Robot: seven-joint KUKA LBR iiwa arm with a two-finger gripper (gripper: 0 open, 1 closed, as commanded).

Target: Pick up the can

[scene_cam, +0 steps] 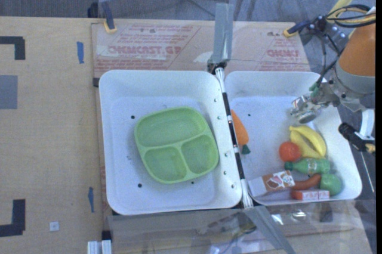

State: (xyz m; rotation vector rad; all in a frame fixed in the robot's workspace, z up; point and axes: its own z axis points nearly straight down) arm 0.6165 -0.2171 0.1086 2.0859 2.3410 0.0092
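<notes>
Gripper (305,105) hovers just above banana (309,139), tomato (290,151).

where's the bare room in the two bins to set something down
Right bin: bare floor in its upper left, between the carrot at the divider and the gripper. Its lower right is crowded: banana, tomato, green bottle and a carton. Left bin: only bare strips around the green divided plate.
</notes>
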